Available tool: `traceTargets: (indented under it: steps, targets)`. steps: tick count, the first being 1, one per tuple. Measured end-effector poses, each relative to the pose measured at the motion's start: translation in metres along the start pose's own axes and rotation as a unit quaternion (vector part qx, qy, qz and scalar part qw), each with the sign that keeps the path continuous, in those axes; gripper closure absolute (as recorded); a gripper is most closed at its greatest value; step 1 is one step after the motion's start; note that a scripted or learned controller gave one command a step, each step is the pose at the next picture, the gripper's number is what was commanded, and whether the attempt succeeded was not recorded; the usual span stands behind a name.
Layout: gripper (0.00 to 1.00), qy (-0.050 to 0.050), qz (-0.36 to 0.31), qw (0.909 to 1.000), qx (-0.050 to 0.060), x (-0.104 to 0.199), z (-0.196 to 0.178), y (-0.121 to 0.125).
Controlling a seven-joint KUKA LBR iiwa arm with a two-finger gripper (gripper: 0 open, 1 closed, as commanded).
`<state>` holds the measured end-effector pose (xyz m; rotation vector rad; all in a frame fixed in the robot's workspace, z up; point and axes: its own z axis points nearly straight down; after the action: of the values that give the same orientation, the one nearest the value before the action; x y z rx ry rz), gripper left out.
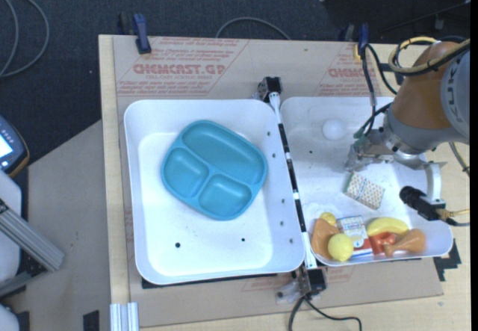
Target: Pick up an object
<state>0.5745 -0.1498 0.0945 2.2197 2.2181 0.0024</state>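
Observation:
My gripper [361, 158] hangs low in the right bin [314, 116], near its middle, reaching in from the right. Just below it in the view lies a small white packet with a dotted pattern [365, 190], close to the gripper tip; I cannot tell if they touch. A white ball [331, 128] rests to the upper left of the gripper. Along the bin's near edge sits a cluster of toy food: a yellow lemon [340, 246], a banana [388, 226], an orange piece [323, 232] and a red piece [378, 243].
The left bin [149, 135] holds a blue divided plate [214, 169]. A black divider rail [287, 172] runs between the bins. The arm's body [426, 109] covers the right bin's far right side. Cables loop at the upper right.

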Motion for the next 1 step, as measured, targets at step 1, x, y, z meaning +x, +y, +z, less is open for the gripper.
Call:
traceTargets:
  steps: [1]
  targets:
    - [0.00,0.000,0.000,1.0000,0.000,0.0000,0.0000,-0.0001]
